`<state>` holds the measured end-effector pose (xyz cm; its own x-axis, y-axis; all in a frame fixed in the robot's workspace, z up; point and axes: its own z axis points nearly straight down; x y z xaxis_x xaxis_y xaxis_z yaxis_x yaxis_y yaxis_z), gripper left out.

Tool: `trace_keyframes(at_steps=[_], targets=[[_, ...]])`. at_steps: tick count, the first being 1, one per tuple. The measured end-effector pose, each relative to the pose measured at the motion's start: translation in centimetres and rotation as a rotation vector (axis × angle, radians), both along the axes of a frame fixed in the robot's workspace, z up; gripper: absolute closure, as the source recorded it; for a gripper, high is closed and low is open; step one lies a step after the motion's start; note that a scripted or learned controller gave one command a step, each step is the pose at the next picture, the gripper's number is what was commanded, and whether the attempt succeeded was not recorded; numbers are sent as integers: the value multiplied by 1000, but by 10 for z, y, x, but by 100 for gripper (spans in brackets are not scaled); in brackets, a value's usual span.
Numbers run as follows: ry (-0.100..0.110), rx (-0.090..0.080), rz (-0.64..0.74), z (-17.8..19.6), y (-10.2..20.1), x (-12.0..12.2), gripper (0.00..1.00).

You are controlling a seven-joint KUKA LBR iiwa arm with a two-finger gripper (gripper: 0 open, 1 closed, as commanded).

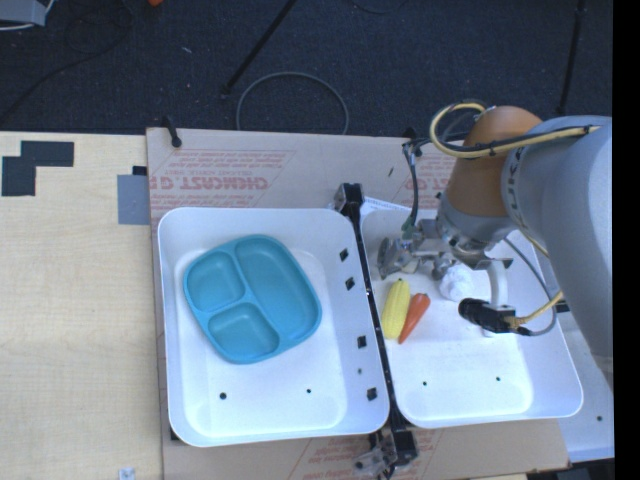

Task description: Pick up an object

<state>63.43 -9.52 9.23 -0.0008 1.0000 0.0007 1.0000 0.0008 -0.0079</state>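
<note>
You see the gripper [402, 258] low in the right bin [500, 388], just beyond the corn [396, 306] and carrot [414, 317]; whether its claw is apart or together, you cannot tell.

The arm [560, 188] runs out of the picture at the right edge, so its base is cut off. Its wrist covers the far right corner of the right bin [480, 388] and part of a white object [458, 283] lying under it, whose shape cannot be told. The end effector [398, 258] is small and blurred; its fingers cannot be made out. A dark clamp [385, 453] at the desk's near edge is cut by the bottom edge.
</note>
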Motion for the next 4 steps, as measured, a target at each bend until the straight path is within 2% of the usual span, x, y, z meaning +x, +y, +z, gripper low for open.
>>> trace_keyframes(at_steps=[1, 3, 4], targets=[[-3, 0, -1, 13, -1, 1, 100], [-12, -2, -2, 113, -16, 5, 100], [-8, 0, 0, 129, -17, 5, 100]])
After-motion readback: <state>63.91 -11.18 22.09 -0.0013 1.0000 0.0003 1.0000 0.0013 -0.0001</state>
